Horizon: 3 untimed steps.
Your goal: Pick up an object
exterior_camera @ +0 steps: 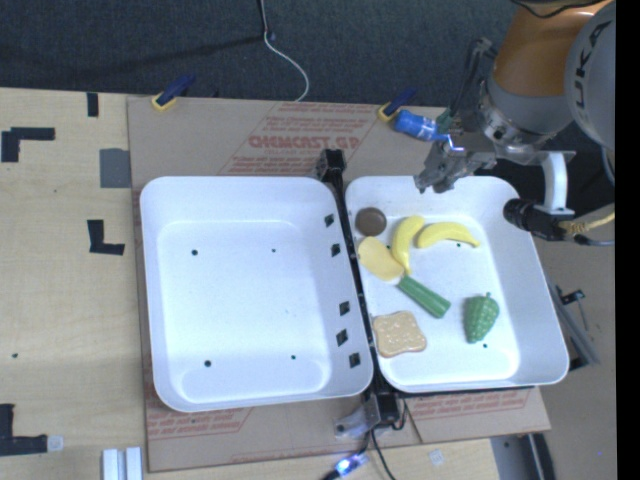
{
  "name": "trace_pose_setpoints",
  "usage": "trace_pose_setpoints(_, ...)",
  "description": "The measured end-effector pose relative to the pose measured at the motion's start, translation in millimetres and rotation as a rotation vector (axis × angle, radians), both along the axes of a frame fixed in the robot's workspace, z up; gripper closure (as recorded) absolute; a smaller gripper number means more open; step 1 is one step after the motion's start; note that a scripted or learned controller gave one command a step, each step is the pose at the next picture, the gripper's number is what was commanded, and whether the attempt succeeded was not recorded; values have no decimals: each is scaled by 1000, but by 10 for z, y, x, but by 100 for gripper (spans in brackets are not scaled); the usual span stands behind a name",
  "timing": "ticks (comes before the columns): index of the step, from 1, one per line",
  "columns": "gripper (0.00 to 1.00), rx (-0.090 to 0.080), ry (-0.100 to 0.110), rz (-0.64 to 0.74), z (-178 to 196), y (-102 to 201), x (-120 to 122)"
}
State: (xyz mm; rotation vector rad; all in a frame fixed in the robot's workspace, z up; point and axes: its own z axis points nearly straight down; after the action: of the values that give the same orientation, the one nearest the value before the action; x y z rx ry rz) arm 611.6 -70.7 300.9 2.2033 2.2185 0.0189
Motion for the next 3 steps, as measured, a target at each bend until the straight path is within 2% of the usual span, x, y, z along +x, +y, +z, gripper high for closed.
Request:
trace_pose_setpoints(1, 100, 3, 28, -3, -706, 425, -332)
trace_pose_setpoints(3, 100, 1, 22, -6, -753, 531, -347)
